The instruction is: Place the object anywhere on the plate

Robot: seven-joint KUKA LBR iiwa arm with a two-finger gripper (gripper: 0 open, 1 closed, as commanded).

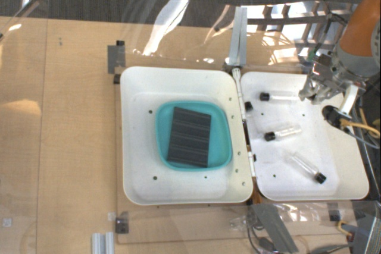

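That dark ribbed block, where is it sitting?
The dark ribbed block lies on the teal plate in the left white bin.

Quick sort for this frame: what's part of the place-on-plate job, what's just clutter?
Job:
- teal plate in the left bin
- dark ribbed block, already lying on the plate
- gripper, over the right bin

Lying about:
- three clear black-capped tubes in the right bin: top, middle, lower
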